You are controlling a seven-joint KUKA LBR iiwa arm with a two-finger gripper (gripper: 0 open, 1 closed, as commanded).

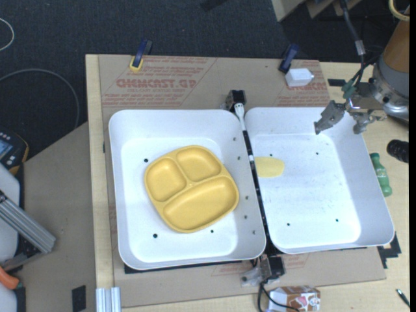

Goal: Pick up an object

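Now the fingers [342, 121] are hanging wide and empty over the right bin's [351, 236] far edge; the yellow piece [269, 167] is lying by its left wall, so reaching leftward is probably needed.

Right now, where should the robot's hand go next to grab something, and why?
Probably left and down toward the small yellow piece. The gripper hangs open and holds nothing above the right bin, near its far edge, and that piece, by the bin's left wall, is the closest object. The yellow divided plate lies in the left bin.
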